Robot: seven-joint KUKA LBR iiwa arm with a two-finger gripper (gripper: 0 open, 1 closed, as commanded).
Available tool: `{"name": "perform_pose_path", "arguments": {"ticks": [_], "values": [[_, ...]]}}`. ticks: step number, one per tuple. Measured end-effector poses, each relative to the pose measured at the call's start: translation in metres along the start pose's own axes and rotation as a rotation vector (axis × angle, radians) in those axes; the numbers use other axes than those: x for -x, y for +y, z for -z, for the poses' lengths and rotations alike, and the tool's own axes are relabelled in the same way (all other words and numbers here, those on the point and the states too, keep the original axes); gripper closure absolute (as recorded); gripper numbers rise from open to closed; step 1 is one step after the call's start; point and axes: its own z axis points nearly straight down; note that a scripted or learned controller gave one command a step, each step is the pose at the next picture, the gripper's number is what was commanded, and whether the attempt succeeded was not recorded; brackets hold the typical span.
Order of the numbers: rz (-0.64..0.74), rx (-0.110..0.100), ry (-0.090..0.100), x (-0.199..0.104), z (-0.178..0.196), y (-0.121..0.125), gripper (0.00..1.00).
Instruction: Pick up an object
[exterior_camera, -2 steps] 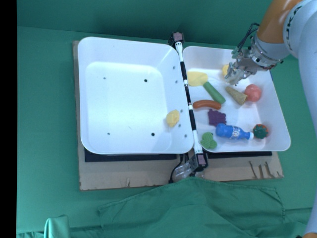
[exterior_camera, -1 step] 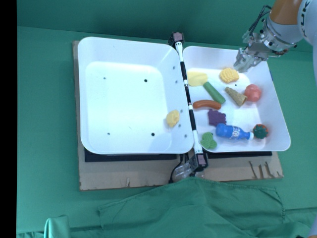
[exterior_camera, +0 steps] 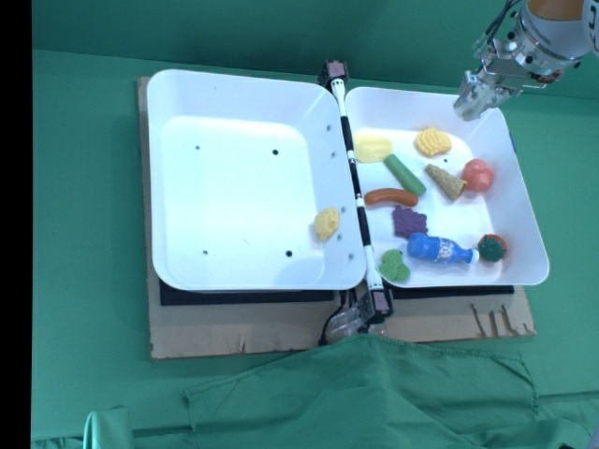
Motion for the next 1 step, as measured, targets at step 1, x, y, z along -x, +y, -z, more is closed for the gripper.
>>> {"name": "perform_pose_path", "arguments": {"ticks": [1], "values": [[0.001, 0.002, 0.0, -0.0044, 0.0653, 0.0065, 1.0]]}}
